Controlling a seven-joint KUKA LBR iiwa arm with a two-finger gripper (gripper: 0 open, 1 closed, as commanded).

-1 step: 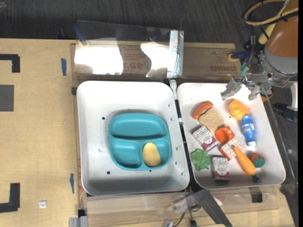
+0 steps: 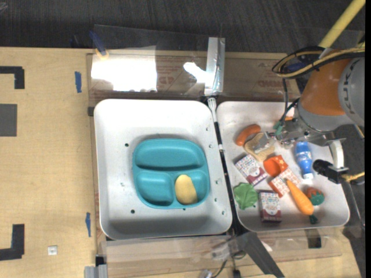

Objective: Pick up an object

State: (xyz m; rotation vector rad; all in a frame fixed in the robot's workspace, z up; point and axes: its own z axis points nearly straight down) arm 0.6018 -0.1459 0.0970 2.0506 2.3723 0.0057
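- Overhead, the grey arm with an orange band [image 2: 324, 91] enters from the right and is cut off by the frame edge.
- Its claw [image 2: 288, 131] sits low over the far part of the right-hand shallow white bin [image 2: 339, 216]; cables and the wrist mask it, so whether it is wide, narrow or holding anything cannot be told.
- Just beside it lie an orange rounded toy [image 2: 248, 134] and a pale tan block [image 2: 261, 147], partly overlapped and hard to identify.
- Nearby: a blue-and-white bottle [image 2: 303, 158], an orange carrot toy [image 2: 300, 198], a green leafy toy [image 2: 245, 196], and small printed cartons [image 2: 270, 206], labels unreadable.
- Left-hand shallow white bin [image 2: 110, 155] holds a teal divided tray [image 2: 168, 155] with a yellow potato-shaped toy [image 2: 185, 189] in its near right compartment.
- Both bins rest on the tan worktop [image 2: 40, 155].
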